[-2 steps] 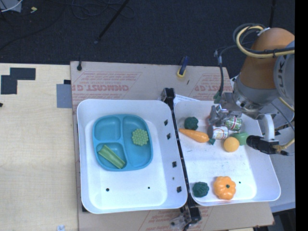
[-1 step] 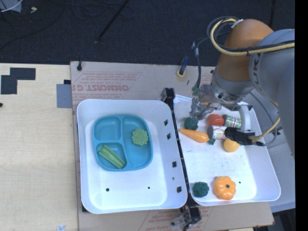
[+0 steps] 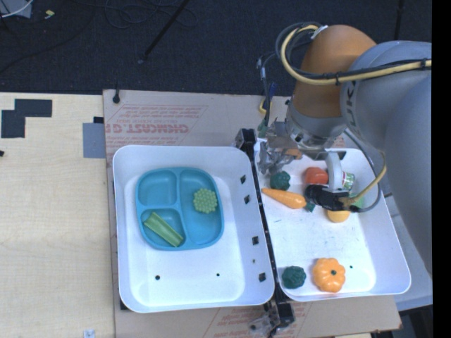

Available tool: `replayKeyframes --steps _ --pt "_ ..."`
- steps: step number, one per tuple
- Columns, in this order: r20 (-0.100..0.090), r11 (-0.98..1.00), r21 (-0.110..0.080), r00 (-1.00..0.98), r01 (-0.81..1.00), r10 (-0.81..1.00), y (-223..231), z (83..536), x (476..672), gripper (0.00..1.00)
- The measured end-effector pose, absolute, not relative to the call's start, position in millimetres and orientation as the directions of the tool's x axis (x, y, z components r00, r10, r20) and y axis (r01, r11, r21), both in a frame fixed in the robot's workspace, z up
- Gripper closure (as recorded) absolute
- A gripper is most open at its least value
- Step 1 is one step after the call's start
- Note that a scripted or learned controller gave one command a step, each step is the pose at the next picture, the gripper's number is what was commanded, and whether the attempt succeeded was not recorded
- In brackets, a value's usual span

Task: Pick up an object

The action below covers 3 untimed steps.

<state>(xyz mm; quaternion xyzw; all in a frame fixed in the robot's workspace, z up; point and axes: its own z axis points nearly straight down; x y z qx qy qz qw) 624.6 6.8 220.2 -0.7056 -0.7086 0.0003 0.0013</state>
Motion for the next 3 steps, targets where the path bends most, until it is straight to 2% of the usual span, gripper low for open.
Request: replayKeyframes --steps 3 --pt "0.0 0.001 -0.002 -0.001 1.0 1.0 -9 235 624.2 1.0"
